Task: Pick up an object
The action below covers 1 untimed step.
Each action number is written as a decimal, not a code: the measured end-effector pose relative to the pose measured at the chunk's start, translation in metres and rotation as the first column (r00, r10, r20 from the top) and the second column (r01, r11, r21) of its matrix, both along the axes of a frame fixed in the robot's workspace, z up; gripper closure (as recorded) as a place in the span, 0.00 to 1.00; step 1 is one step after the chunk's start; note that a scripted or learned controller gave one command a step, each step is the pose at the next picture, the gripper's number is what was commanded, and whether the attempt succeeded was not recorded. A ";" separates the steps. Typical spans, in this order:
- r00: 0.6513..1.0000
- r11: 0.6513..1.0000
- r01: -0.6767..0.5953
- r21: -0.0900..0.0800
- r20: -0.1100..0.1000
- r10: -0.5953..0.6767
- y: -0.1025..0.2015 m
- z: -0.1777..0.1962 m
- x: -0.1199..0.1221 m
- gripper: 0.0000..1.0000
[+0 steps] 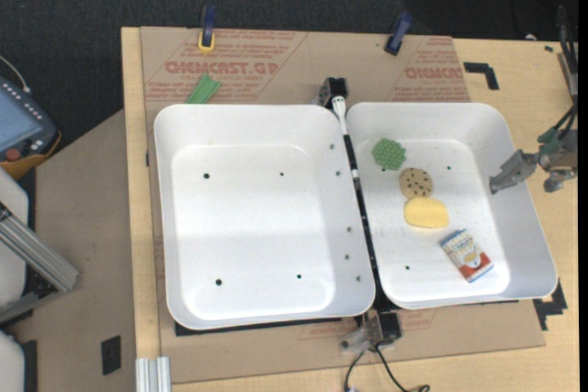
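— Over at the right-hand bin [514, 225], where does the gripper [525, 168] sit against the things it could take?

— At the bin's right rim, at the frame's right edge. All four things lie to its left, inside that bin: a green waffle piece [389, 153] farthest up, a cookie [415, 183] just below it, a yellow lump [426, 214] touching or nearly touching the cookie, and a small carton [466, 254] lowest, nearer the right wall.

— Which is closest?

— Hard to call between the cookie and the carton; I'd judge the carton, which lies below and slightly left of the tool, its long axis running diagonally.

— Is it open or closed?

— I cannot tell; the tool is small and partly cut off. Nothing appears held in it.

— And the left bin [184, 197]?

— Well apart from the arm.
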<state>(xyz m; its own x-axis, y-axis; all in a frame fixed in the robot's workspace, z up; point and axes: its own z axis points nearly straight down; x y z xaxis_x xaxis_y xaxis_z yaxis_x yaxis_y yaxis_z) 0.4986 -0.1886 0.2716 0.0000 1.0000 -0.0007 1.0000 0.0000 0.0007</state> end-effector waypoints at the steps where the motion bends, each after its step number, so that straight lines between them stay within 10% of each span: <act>1: 1.000 1.000 -0.011 -0.003 0.022 0.011 0.061 0.130 0.174 0.00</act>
<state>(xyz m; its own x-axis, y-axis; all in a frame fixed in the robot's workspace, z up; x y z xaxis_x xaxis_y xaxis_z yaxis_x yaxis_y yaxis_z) 0.6722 -0.1275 0.4019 -0.0114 0.9999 -0.0035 0.9997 0.0115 0.0223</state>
